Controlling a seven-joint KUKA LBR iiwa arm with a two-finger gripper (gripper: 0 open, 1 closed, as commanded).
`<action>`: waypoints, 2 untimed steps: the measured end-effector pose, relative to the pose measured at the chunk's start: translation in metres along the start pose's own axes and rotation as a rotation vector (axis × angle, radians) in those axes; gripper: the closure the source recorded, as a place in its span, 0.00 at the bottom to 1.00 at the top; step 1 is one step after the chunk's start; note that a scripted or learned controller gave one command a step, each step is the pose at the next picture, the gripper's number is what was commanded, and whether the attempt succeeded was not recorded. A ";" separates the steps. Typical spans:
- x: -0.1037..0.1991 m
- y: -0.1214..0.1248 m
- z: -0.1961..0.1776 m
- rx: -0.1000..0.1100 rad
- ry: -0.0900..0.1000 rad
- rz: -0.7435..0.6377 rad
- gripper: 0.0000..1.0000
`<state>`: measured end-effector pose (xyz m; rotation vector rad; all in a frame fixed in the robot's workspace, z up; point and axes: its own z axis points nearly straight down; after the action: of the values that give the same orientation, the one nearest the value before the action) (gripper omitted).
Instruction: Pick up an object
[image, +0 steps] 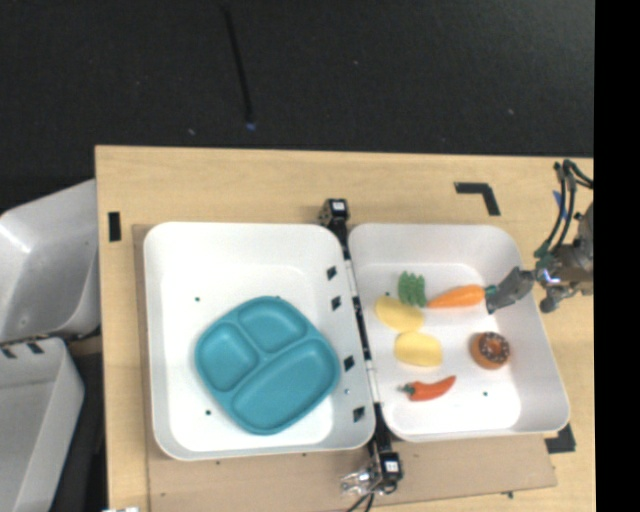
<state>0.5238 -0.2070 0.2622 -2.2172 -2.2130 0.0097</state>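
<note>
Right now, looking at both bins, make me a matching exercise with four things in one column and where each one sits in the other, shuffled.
Things:
1. blue divided plate
2. carrot
3. red chili pepper
4. brown round piece

Places:
A. right bin, nearest the bottom of the view
B. left bin
C. right bin, right of the lower yellow piece
D. right bin, its tip beside the gripper

Pairs: 1-B, 2-D, 3-A, 4-C

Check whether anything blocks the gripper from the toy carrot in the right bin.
Nothing visible does. The gripper sits right at the orange end of the toy carrot, with no object between them. The brown round toy lies below, off that line.
</note>
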 end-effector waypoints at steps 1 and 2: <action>0.000 0.002 -0.006 -0.012 -0.003 -0.003 0.00; -0.006 0.011 0.042 -0.008 -0.003 -0.002 0.00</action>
<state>0.5341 -0.2128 0.2196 -2.2209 -2.2206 0.0040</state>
